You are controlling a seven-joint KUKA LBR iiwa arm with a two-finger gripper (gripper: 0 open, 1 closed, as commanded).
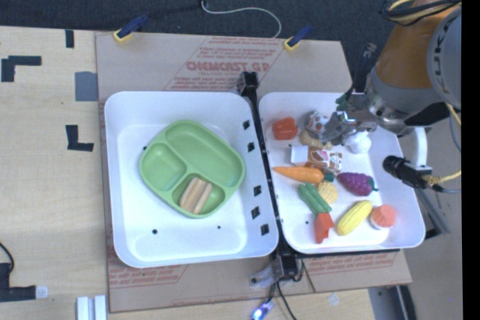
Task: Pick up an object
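Two shallow white plastic bins side by side on a sheet of brown cardboard (pixel 225 64) over the table. In the left bin (pixel 127 161), a light green compartment plate (pixel 192 167) with a tan ridged piece of toy bread (pixel 196 195) lying in its near compartment. In the right bin (pixel 401 236), a scatter of toy food, placed here relative to the orange plastic carrot (pixel 298 174) at its middle: beyond the carrot, a red-orange toy block (pixel 284 128); just beside its right end, a small white printed packet (pixel 324 159); right of it, a purple plastic grape bunch (pixel 355 181); nearer the camera, a green toy vegetable (pixel 313 198), a small red pepper-like piece (pixel 322 226), a yellow corn cob (pixel 354 217) and an orange-red round piece (pixel 383 216). Up and right of the carrot, the tool (pixel 339 125) low among small white and brown items at the bin's far side. Cannot tell whether released or clenched, nor whether grasping anything.
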